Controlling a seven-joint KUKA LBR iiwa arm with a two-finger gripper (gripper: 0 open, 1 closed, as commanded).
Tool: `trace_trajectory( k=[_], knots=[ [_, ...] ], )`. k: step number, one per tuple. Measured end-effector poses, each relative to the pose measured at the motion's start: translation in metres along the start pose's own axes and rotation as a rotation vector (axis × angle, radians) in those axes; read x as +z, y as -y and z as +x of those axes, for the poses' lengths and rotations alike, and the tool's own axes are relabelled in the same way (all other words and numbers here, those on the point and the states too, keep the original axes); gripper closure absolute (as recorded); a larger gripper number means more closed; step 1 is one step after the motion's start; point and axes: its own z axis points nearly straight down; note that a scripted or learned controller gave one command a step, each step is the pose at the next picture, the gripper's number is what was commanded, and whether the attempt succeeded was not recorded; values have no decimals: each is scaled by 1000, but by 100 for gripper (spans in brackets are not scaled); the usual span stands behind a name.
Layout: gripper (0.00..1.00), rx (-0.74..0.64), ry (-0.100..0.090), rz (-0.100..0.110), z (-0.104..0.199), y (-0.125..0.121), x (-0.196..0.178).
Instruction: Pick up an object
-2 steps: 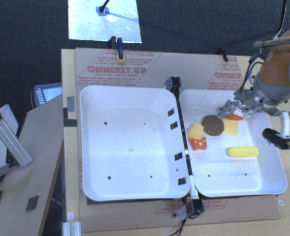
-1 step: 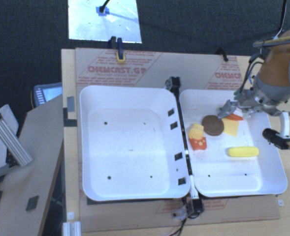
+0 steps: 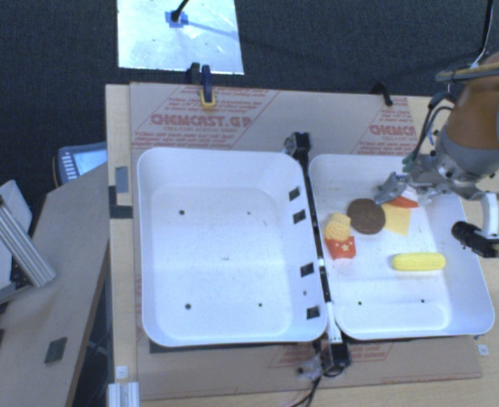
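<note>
Bins side by side on a printed board, dark cloth behind.

Nearest, the left bin (image 3: 224, 253) lies beside the right bin (image 3: 452, 312), which holds a corn cob (image 3: 418, 262), fries carton (image 3: 340, 237), brown disc (image 3: 367, 216) and cheese wedge (image 3: 399, 219). Farther back, the gripper (image 3: 393, 188) hangs just above the cheese; finger state unclear. Beyond, a metal plate (image 3: 180, 24) lies on the cloth.

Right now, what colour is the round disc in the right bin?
Brown, clearest in the camera view: round disc.

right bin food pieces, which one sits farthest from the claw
The yellow corn cob, lying alone toward the bin's front; the brown cookie and cheese wedge sit by the claw.
</note>
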Motion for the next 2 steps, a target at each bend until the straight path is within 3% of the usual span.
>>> trace_trajectory(
  k=[1, 2],
  knots=[
    [0, 0, 0, 0, 0, 0, 0],
    [0, 8, 4, -1, -50, 90, -68]
  ],
)
